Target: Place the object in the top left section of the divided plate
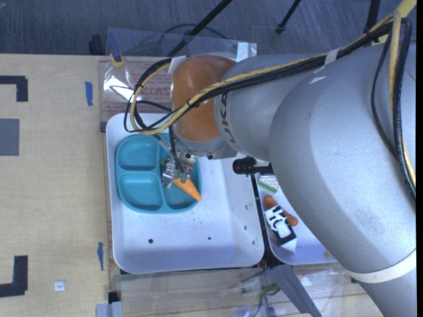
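Orange carrot [190, 188] lies in the right part of the blue plate [140, 175], just below the gripper [173, 174], touching its tip; I cannot tell its grip

We see the pale wooden bench [53, 197] carrying two shallow white plastic bins [198, 243] side by side, with black tape marks [14, 88] at its left edge.
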Action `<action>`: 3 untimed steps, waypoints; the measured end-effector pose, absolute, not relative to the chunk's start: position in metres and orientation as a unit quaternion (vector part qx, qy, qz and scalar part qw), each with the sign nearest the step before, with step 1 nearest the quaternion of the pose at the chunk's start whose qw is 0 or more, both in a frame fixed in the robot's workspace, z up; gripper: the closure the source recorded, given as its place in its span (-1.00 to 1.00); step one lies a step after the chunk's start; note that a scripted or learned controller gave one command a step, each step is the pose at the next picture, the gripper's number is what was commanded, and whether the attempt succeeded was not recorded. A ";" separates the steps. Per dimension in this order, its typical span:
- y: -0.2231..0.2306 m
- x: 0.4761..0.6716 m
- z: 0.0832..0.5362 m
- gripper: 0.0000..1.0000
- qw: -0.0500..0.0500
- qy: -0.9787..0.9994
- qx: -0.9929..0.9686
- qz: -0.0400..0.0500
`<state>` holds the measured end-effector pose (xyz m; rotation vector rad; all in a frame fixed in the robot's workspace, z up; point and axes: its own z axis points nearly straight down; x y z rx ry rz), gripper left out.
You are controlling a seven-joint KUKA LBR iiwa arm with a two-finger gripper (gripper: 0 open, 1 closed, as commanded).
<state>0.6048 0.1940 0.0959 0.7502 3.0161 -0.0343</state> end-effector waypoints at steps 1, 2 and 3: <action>0.195 0.576 0.098 1.00 0.018 0.975 0.220 -0.009; 0.195 0.546 0.100 1.00 0.026 0.985 0.169 -0.007; 0.199 0.541 0.099 1.00 0.020 0.968 0.252 -0.005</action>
